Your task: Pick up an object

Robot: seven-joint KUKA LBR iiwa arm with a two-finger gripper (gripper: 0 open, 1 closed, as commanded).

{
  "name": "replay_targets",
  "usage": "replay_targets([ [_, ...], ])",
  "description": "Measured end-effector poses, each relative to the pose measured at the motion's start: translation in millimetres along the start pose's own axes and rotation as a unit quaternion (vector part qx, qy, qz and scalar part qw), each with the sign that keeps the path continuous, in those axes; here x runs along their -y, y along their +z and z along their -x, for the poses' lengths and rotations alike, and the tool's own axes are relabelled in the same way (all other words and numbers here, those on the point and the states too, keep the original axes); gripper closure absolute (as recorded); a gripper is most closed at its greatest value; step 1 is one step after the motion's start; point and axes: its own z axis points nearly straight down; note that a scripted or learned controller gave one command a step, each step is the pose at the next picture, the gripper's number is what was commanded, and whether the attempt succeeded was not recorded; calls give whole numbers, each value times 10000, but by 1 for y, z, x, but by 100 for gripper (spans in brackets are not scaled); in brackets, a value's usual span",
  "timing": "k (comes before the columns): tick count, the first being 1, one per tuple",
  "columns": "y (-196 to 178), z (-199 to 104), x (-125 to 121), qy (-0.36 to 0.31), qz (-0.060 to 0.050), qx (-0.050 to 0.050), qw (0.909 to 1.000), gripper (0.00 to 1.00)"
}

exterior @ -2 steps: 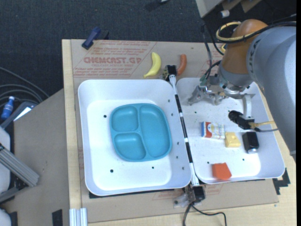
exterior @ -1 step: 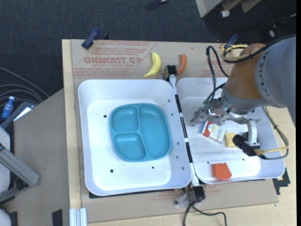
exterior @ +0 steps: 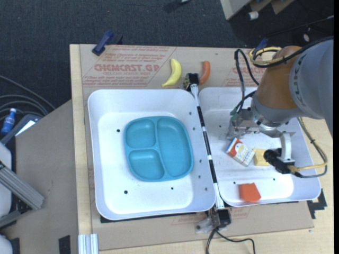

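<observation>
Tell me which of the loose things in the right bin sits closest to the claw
The small red and white carton, right beside the claw. The yellow block lies farther right, and the orange block sits near the bin's front edge.

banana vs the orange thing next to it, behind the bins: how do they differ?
Colour: the banana is yellow, the orange piece is orange-red. Size: the banana looks longer and thicker. Place: the banana lies behind the left bin, the orange piece nearer the gap between the two bins. Shared: both are curved and lie on the board outside the bins, away from the gripper.
</observation>
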Motion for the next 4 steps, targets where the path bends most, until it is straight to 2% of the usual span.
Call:
replay_targets([
  [1, 0, 0, 0, 0, 1, 0, 10000, 0],
  [2, -10, 0, 0, 5, 6, -1, 10000, 100],
  [3, -10, 0, 0, 4, 4, -1, 10000, 0],
  [4, 10, -2, -52, -10, 8, 6, 10000, 0],
])
